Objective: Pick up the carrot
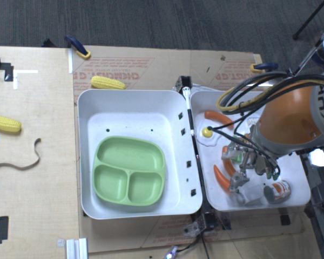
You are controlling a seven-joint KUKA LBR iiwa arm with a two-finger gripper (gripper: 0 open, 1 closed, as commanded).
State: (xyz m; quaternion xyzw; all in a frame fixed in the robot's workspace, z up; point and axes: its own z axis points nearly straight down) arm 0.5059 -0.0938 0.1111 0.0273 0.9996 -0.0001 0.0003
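An orange carrot [221, 177] lies near the left wall of the right bin [297, 169], pointing towards the front. My gripper [238, 178] hangs low just to its right, close to it or touching it, and nothing shows clearly in its grasp. A second long orange piece [218, 117] lies at the back of the same bin, partly under black cables. The arm's orange band [291, 117] covers the bin's right side.
The right bin also holds a fried-egg toy [207, 133], a small can [278, 191] and a grey lump [249, 196] at the front. A green divided plate [130, 170] sits in the left bin [129, 104]. Two corn cobs [107, 82] [4, 123] lie outside.
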